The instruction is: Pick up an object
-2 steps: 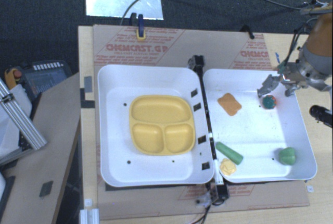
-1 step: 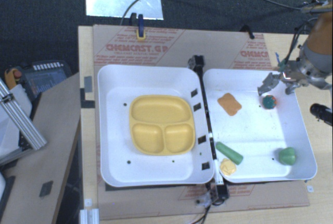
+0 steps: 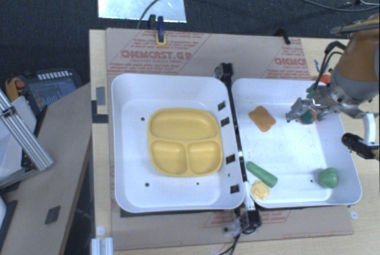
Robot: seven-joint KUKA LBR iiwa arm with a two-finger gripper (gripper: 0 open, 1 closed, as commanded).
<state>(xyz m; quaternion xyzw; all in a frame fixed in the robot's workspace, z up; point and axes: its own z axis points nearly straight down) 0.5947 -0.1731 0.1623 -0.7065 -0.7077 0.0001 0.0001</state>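
Over the right bin (image 3: pixel 350 191), the arm's claw (image 3: pixel 301 114) hangs low, clenched on a teal object (image 3: pixel 307 118).

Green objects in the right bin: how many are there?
2 for sure: a green cylinder near the bin's lower left corner, beside a yellow piece, and a green round object at the lower right. A teal thing at the gripper may be a third.

orange piece (image 3: pixel 262 118) | green cylinder (image 3: pixel 262 174) | yellow piece (image 3: pixel 260 190) | green ball (image 3: pixel 328 177) | right bin (image 3: pixel 291 150)

My end effector (image 3: pixel 304 112) hovers over right bin (image 3: pixel 285 147); orange piece (image 3: pixel 262 118) nearby; yellow tray (image 3: pixel 181 141) in left bin (image 3: pixel 127 129).
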